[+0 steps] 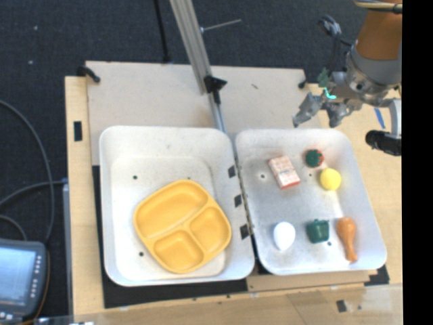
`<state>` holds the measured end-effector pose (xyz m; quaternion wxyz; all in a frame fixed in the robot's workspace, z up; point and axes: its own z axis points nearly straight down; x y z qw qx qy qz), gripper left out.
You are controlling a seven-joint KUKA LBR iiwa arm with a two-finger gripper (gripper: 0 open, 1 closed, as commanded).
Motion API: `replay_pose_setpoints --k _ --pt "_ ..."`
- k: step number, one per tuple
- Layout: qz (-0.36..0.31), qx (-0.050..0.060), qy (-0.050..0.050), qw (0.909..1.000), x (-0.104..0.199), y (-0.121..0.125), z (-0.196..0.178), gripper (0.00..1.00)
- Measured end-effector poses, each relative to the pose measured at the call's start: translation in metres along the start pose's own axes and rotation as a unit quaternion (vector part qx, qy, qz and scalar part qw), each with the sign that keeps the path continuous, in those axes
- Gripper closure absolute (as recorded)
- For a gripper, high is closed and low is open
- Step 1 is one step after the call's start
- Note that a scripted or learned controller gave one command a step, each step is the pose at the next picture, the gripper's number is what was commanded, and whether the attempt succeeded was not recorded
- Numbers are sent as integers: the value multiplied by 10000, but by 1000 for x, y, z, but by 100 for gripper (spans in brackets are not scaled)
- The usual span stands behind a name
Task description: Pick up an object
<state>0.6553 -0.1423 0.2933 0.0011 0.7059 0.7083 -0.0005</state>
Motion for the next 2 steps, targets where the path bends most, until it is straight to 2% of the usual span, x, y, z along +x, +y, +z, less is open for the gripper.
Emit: replay_pose_setpoints --k 2 --pt "26 33 4 10000 -2 -4 127 0"
